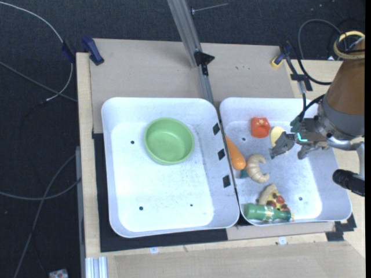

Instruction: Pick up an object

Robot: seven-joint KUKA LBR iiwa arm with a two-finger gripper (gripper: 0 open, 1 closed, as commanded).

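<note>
Orange carrot [234, 152] | long axis up-left to down-right | gripper [295, 147] spread wide, holding nothing

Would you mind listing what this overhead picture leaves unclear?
- Yellow object: its right side sits behind the gripper, so its shape and any contact are unclear.
- Green bottle: label too small to read.
- Arm: cut off by the right edge.
</note>
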